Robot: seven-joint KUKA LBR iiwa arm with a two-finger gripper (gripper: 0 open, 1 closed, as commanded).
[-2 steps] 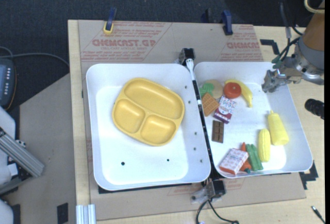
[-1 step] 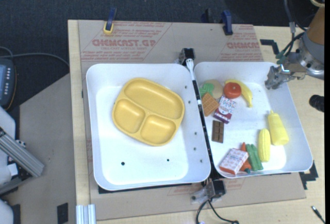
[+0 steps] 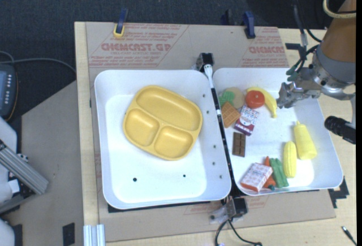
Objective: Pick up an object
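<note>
Grey arm enters from right, cut off by frame; two-finger gripper point(image 3: 289, 95) above right white bin point(image 3: 334, 171); finger state indiscernible.

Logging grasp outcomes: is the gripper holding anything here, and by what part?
Nothing is visibly held. The gripper hangs over the right bin beside the banana, with no object seen between its fingers.

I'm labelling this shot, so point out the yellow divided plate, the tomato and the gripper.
yellow divided plate point(image 3: 163, 122): camera view, on the ridge between its compartments.
tomato point(image 3: 255, 98): camera view, middle of its red top.
gripper point(image 3: 284, 98): camera view, at its fingertips.
</note>
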